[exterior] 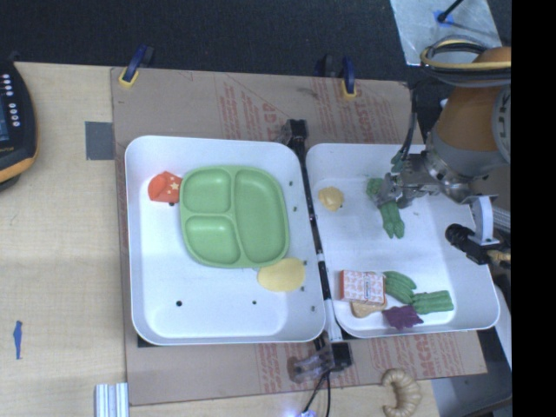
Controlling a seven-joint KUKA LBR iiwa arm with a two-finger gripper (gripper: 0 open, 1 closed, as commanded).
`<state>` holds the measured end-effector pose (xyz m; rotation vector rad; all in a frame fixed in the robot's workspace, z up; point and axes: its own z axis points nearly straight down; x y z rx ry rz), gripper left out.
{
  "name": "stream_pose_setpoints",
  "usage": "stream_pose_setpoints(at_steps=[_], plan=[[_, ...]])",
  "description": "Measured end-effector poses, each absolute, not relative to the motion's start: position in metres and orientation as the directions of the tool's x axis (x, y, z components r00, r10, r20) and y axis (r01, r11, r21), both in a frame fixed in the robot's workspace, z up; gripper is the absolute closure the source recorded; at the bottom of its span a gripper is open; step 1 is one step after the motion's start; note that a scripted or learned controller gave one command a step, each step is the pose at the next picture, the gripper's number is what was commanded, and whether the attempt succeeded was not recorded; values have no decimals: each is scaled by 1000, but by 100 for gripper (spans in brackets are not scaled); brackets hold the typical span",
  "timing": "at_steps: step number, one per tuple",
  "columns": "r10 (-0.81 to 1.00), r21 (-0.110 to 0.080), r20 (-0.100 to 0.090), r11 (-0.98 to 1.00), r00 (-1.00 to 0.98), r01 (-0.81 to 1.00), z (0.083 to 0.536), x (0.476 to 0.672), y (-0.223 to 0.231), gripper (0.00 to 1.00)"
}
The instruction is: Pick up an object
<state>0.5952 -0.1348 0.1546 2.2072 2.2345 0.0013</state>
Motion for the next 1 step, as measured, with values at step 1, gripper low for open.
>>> stream_pose_setpoints(at_steps=[1], plan=[[1000, -5, 2, 13, -13, 1000, 194, 565, -41, 100]])
